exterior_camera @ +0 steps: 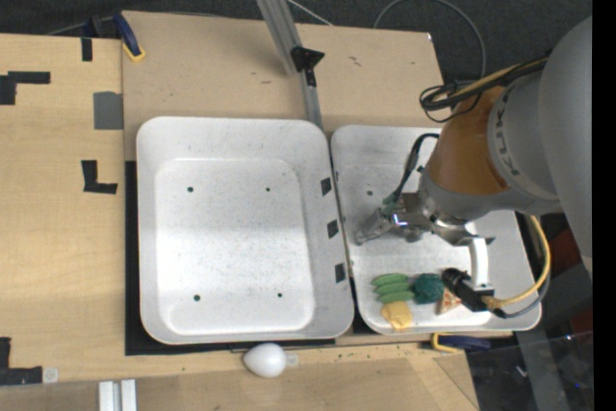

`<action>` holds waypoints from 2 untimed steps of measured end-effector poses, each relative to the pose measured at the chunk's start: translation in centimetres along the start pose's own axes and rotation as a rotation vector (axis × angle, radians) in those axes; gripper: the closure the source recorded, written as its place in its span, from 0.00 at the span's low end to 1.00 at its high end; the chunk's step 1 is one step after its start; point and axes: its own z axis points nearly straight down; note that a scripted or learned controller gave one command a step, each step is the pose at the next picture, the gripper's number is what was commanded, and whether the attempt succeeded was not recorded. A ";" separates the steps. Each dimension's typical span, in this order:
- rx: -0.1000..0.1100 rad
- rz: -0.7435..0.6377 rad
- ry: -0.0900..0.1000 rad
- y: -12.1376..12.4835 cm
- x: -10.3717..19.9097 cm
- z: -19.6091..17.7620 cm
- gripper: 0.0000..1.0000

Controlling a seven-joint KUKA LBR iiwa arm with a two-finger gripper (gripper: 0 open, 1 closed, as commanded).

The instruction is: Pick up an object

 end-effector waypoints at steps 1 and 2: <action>0.001 -0.001 0.002 0.0 0.1 -1.1 1.00; -0.005 0.000 0.001 0.3 -0.3 -7.3 1.00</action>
